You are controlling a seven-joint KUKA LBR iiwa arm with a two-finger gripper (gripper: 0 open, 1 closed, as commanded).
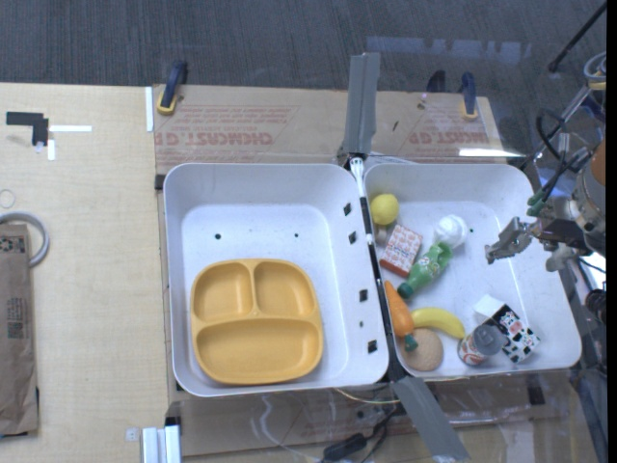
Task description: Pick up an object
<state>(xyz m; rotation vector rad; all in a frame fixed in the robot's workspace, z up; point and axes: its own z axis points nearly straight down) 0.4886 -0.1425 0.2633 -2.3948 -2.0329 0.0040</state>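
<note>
My gripper hangs over the right side of the right bin, above bare bin floor, with nothing seen in it. To its left lies a green bottle with a white top. Further left are a red-and-white box and a yellow lemon. Along the front of the bin lie an orange carrot, a banana, a tan round piece, a small can and a black-and-white spotted carton.
The left bin holds a yellow divided plate. A grey divider stands between the bins at the back. Cables and the arm's wrist crowd the right edge. A brown paper bag lies far left on the bench.
</note>
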